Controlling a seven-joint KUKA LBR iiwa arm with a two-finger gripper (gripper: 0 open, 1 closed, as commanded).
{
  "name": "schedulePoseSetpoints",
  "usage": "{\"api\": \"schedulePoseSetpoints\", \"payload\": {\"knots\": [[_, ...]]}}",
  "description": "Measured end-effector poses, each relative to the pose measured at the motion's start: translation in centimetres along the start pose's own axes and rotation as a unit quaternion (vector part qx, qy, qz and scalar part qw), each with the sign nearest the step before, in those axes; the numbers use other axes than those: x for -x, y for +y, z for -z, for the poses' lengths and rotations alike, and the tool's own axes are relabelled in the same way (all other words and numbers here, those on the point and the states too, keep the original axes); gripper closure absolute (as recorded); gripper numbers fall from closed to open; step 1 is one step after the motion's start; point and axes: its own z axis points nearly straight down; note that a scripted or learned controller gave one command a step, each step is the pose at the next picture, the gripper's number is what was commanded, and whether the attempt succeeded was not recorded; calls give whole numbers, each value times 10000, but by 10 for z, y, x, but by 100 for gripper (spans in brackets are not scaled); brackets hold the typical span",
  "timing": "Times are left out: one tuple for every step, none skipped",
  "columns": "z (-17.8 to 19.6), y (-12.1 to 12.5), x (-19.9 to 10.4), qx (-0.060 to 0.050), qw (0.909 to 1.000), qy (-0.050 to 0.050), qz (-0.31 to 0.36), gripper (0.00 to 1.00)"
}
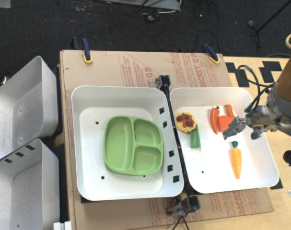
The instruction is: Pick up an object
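In the right bin (260,176) lie several toy foods. A small round pizza (185,122) sits at its left, with a green pickle (195,139) just below it. A carrot (236,162) with a green top lies lower right. Near the bin's upper middle sit a red pepper (215,120) and orange pieces (225,122). My gripper (233,128) hangs low over the right side of that red and orange cluster, reaching in from the right. It touches or overlaps the orange piece; nothing is clearly lifted.
The left bin (87,104) holds a green divided plate (133,145). A black divider (173,133) runs between the bins. Two white tubs (20,109) stand off the bench to the left. Cables (253,83) trail near the arm at right.
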Motion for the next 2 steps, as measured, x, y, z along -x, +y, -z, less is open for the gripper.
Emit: {"api": "schedulePoseSetpoints", "payload": {"knots": [[4, 2, 0, 46, 10000, -7, 14, 0], [-53, -4, 7, 23, 10000, -2, -5, 0]]}}
